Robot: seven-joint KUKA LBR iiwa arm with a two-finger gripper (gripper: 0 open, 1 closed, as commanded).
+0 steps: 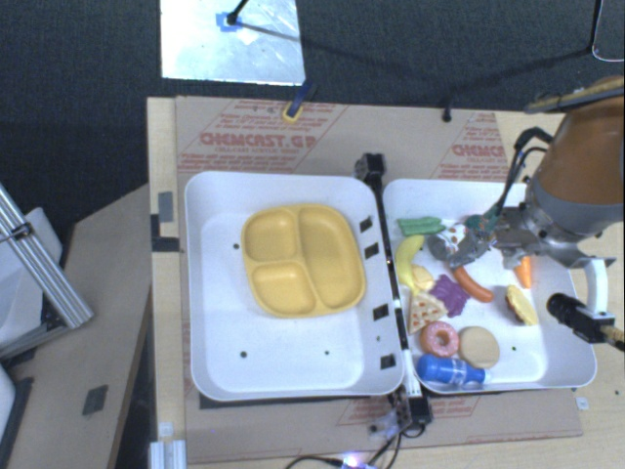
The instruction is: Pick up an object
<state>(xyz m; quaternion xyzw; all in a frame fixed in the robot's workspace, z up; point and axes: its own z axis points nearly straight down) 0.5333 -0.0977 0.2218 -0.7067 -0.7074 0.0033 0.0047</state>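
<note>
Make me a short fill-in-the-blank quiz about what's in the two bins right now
1. The yellow divided plate lies in the ____ bin of the camera view.
2. The plate has ____ compartments.
3. The blue bottle lies at the right bin's ____ edge, just below the pink donut.
4. The banana is coloured ____.

Missing words: left; three; near (bottom); yellow

arm: in from right, orange band up | tool (467, 245): low, pointing left
</note>
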